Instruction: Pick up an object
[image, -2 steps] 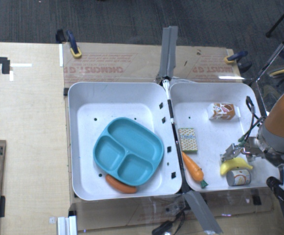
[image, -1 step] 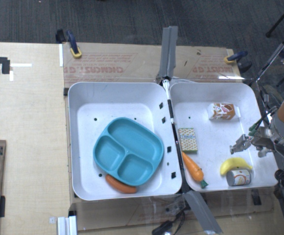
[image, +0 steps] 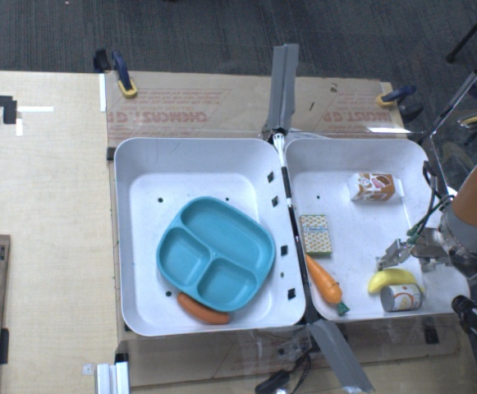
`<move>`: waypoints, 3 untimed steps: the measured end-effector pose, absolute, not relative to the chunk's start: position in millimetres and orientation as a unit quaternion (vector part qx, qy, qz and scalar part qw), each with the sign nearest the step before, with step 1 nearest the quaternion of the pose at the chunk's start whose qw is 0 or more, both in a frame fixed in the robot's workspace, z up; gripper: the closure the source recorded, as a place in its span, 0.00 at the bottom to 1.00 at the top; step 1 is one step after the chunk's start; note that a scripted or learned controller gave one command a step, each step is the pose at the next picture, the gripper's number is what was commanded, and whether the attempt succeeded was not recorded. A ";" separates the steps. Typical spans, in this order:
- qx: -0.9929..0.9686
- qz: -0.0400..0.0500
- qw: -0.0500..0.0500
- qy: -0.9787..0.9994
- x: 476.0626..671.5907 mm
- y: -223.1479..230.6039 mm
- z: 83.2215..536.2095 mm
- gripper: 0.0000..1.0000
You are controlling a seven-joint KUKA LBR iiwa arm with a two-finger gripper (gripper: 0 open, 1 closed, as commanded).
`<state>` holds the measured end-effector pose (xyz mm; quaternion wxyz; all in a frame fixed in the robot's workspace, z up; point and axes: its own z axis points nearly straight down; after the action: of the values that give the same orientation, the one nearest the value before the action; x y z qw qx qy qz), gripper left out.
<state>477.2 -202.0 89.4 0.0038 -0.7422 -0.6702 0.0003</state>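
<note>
The arm comes in from the right edge of the frame, its orange band at the far right, and its gripper (image: pixel 396 253) hangs low over the lower right part of the right bin (image: pixel 337 150), just above a yellow banana (image: pixel 390 279). The metal fingers look parted a little, with their tips toward the left, and nothing sits between them; the blur there makes the exact gap hard to judge. Touching the banana on its lower side lies a small can (image: pixel 402 298) on its side. Further left in the same bin a carrot (image: pixel 324 281) lies slanted near the dividing wall, with a small green-patterned packet (image: pixel 315 235) just above it, and a small brown and white carton (image: pixel 373 187) rests toward the upper right. The left bin (image: pixel 131 220) holds a teal divided plate (image: pixel 215 253), and an orange sausage-like piece (image: pixel 204 310) pokes out from under its lower edge. The step in hand appears to be the approach to a grasp, with the banana the likeliest target. The next move probably calls for a short descent so the fingers straddle the banana, then a close; the can pressed against it may crowd one finger or get nudged aside
</note>
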 end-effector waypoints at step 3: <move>-0.684 0.001 -0.002 -0.729 647.3 -177.7 116.4 0.00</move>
<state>647.3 -177.7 116.4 -0.0018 -0.6844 -0.7291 0.0007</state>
